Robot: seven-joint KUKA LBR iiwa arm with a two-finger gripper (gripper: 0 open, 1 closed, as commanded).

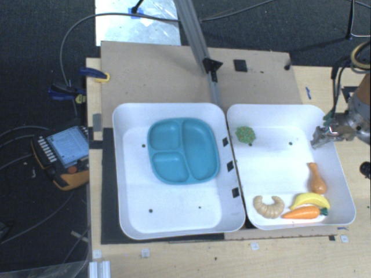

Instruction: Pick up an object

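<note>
The claw [326,133] sits at the right bin's [272,155] right rim, near its upper corner, with the arm [359,112] reaching in from the right edge. How far the claw is open cannot be told from this angle, and nothing shows between its tips.

In the right bin, a broccoli [245,135] lies near the upper left corner, well apart from the claw. A drumstick [316,179] lies by the right wall, below the claw. Along the lower edge lie a croissant [269,206], a banana [311,200] and a carrot [302,213]; the banana rests just above the carrot, touching it, and the croissant lies just left of both.

The left bin [133,201] holds a blue divided plate [184,150] in its upper half. Both bins sit side by side on the surface [255,86].
</note>
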